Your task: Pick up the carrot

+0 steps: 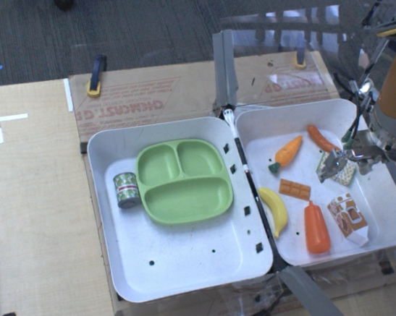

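The carrot (pixel 289 150) is orange with a green stub at its lower left end. It lies tilted in the upper left part of the right bin (pixel 385 240). My gripper (pixel 334 166) hangs low over the same bin, to the right of the carrot and a little lower. It is clear of the carrot. A small pale checkered thing (pixel 345 174) lies right beside the gripper.
A red sausage (pixel 319 138) lies between carrot and gripper. A banana (pixel 275 210), a brown bar (pixel 294 190), an orange bottle (pixel 314 228) and a white-orange carton (pixel 348 217) share the right bin. The left bin (pixel 126 273) holds a green divided plate (pixel 184 179) and a can (pixel 126 190).
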Tool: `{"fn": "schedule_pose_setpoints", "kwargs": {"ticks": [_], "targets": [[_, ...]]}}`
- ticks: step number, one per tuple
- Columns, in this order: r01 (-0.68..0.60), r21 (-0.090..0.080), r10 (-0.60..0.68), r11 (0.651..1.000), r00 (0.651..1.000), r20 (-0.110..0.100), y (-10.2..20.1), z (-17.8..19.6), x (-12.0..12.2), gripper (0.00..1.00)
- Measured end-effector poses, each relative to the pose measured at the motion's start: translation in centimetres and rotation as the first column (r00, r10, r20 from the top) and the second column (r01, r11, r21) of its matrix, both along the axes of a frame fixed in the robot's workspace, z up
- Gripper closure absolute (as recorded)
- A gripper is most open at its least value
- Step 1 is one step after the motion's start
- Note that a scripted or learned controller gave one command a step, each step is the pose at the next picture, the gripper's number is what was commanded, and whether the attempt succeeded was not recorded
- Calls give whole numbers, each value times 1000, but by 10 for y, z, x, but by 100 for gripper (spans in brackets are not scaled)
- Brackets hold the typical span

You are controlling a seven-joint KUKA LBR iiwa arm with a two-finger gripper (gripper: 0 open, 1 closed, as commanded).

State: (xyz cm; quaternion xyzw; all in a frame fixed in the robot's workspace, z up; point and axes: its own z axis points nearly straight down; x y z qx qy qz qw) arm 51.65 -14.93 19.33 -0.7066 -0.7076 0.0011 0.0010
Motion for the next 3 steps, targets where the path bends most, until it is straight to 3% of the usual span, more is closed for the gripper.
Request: {"fn": "schedule_pose_setpoints", "kwargs": {"ticks": [1,2,3], "targets": [[-6,-1,6,1000,1000,2,43,-102,59,0],[-109,0,109,994,994,-5,55,-103,140,0],[-168,-2,168,986,986,4,35,-17,123,0]]}}
